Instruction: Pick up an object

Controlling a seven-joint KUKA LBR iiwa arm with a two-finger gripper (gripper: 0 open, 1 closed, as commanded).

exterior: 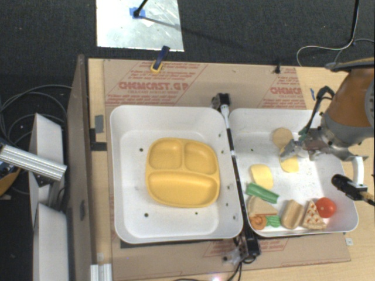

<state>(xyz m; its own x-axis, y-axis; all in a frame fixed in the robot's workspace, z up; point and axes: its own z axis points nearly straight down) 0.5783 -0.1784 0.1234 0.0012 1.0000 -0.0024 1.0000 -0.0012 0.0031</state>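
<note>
The right bin (334,183) holds several toy foods. A tan round piece (282,136) lies toward the back, with a small yellow piece (289,165) just in front of it. A larger yellow piece (261,175) and a green bean (261,192) lie left of centre. Along the front are a bread roll (291,213), a pizza slice (313,216) and a red tomato (326,206). My gripper (295,149) is low in this bin, between the tan round piece and the small yellow piece. Nothing shows as held in it.
The left bin (132,215) holds a yellow divided plate (181,172). A black divider (233,157) runs between the bins. An orange carrot piece (261,220) sits in the right bin's front left corner. A black-tipped part of the arm (348,186) overhangs the right rim.
</note>
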